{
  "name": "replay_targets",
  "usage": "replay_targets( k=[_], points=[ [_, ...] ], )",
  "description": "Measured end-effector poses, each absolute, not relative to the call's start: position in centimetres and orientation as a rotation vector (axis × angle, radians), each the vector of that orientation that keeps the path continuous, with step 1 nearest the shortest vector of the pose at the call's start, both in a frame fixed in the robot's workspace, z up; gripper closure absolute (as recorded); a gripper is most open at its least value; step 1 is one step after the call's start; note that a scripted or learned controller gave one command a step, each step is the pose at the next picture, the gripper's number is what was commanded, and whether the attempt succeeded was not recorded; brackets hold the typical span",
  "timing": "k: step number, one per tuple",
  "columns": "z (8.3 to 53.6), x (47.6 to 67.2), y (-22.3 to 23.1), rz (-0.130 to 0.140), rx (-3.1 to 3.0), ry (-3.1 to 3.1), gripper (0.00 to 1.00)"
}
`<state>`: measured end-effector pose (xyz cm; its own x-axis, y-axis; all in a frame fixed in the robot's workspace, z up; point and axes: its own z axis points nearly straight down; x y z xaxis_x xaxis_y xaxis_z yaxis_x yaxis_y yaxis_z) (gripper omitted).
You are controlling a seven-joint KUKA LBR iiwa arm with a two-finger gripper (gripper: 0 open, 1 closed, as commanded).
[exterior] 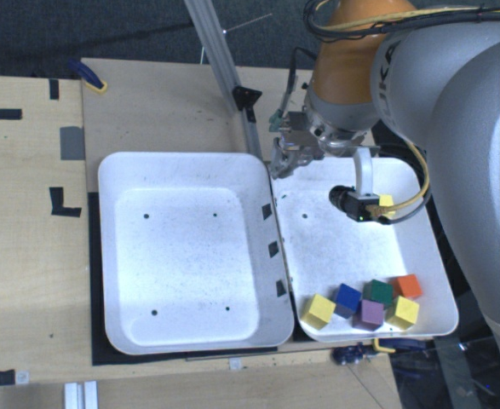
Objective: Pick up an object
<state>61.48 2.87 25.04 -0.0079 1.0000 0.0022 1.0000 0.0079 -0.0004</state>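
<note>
Two white bins sit side by side on the desk [147, 109]. The left bin [113, 228] has open floor from rim to rim. In the right bin [343, 254] the floor is open through the middle; the blocks crowd its 6 o'clock edge: a yellow block [319, 311], blue block [347, 298], purple block [371, 313], green block [377, 292], orange block [409, 285] and a second yellow block [405, 312], touching or just beside one another. The arm [420, 66] covers the 12 to 3 o'clock side. The claw [285, 158] hangs over the right bin's 11 o'clock corner, near the shared rim, well apart from the blocks. Whether it is released or clenched cannot be told; nothing is seen in it.
</note>
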Motion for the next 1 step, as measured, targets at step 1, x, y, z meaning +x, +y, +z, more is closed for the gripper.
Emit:
replay_targets(
  k=[1],
  points=[
    [23.40,62.74,8.06,0.002,-2.213,-2.227,1.00]
  ],
)
